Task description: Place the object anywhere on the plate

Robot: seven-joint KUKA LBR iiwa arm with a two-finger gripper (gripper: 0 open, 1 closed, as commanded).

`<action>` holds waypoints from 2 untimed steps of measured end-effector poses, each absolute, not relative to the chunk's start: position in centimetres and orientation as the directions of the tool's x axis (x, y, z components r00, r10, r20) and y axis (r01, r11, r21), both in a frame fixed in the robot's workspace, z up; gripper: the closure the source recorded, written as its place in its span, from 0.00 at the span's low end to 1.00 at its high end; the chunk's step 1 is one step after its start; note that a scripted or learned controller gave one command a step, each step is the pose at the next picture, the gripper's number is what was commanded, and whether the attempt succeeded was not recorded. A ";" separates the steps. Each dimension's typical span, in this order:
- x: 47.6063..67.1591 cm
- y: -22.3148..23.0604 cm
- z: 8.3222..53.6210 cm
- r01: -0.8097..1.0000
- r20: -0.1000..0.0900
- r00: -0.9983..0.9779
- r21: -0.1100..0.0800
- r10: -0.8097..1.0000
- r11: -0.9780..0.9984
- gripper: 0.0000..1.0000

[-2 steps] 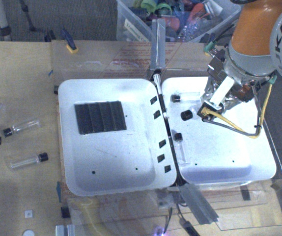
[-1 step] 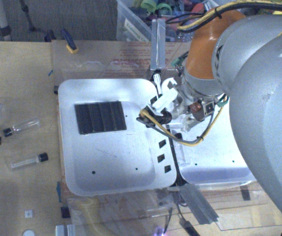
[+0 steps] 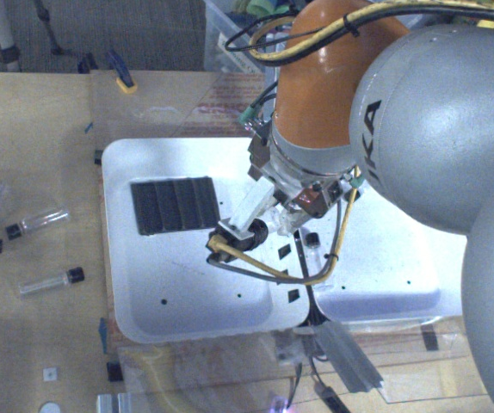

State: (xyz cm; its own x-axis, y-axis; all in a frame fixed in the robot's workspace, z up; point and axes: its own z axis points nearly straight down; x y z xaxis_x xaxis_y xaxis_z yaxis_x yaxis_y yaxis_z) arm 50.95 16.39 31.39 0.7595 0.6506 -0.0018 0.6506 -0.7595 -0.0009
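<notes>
Nearest to the camera stands the grey arm with its orange band, and it covers much of the right bin. Its gripper hangs low over the wall between the two bins. Whether it is released, clenched or holding something I cannot tell, because the wrist hides it.

As the task's thing I take the small black piece. It lies on the white floor of the left bin, just beside the gripper and well apart from the plate. A second small black piece lies near it, closer to the front rim, so it is not sure which one is meant.

In my judgement such a piece is light, stiff and flat, and not fragile. On the smooth floor it may slide away when touched, so it is better to take it at two opposite edges, from straight above. It is too small here to tell its long axis or which way it points.

For the plate this is clear. It is a dark ribbed rectangle lying flat in the far left part of the left bin. Its long axis runs left to right in the view, and the ribs cross it.
</notes>
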 end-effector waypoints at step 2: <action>54.9 22.3 12.7 0.382 -0.004 0.924 0.000 0.382 -0.924 1.00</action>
